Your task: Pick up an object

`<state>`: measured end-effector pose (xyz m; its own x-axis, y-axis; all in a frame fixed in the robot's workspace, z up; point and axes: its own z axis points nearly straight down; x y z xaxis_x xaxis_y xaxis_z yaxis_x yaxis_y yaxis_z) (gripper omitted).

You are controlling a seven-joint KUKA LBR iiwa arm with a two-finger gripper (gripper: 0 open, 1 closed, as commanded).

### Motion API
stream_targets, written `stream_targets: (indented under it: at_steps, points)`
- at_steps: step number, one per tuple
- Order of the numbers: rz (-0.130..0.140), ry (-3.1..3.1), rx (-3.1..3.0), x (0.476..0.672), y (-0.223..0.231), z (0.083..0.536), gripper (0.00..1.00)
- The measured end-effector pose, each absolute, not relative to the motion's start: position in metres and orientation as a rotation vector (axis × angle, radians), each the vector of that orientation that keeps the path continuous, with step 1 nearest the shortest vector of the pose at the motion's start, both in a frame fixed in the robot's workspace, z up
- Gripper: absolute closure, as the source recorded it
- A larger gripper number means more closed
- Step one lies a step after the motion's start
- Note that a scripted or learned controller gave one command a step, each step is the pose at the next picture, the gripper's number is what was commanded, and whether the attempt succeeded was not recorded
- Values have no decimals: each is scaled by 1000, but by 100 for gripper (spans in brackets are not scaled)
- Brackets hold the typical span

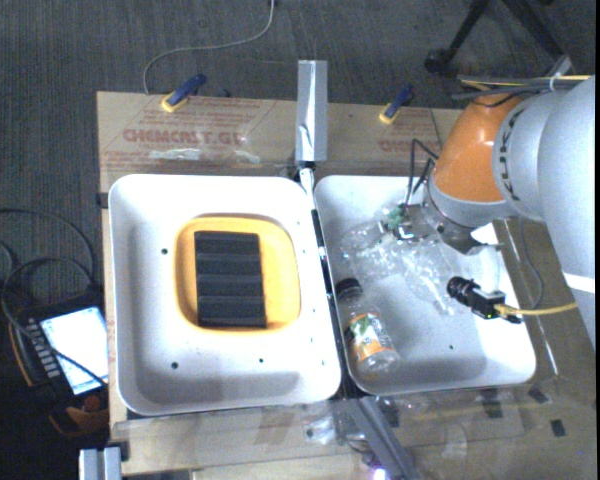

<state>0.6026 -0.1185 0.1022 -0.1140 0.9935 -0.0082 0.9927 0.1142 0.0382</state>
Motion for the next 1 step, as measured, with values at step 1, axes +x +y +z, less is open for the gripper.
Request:
stream_targets:
  at_steps: [1]
  points:
    - [34,2340,2038,599,-115,102,0]
